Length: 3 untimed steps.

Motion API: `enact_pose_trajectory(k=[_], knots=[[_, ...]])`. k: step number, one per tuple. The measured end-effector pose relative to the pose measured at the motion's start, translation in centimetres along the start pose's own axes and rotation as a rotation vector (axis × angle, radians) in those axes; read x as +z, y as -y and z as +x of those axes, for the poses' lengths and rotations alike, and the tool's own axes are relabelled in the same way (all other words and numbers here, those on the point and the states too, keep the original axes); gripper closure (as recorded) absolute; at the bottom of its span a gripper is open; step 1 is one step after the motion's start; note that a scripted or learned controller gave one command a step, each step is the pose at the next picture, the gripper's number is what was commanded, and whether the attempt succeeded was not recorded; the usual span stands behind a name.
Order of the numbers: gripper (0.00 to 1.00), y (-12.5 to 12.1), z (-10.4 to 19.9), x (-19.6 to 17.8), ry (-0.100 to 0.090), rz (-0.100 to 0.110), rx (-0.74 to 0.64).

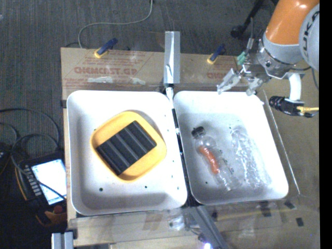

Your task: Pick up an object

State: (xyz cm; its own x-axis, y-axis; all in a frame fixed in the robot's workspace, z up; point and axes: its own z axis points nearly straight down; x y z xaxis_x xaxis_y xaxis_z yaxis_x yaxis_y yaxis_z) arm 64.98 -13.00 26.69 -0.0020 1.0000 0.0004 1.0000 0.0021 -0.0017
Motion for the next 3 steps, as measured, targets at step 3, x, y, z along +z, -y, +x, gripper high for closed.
enact_pose_trajectory(k=[3], knots=[[0.0,9.4,-2.4,9.1,0.001,-0.003,-0.774]])
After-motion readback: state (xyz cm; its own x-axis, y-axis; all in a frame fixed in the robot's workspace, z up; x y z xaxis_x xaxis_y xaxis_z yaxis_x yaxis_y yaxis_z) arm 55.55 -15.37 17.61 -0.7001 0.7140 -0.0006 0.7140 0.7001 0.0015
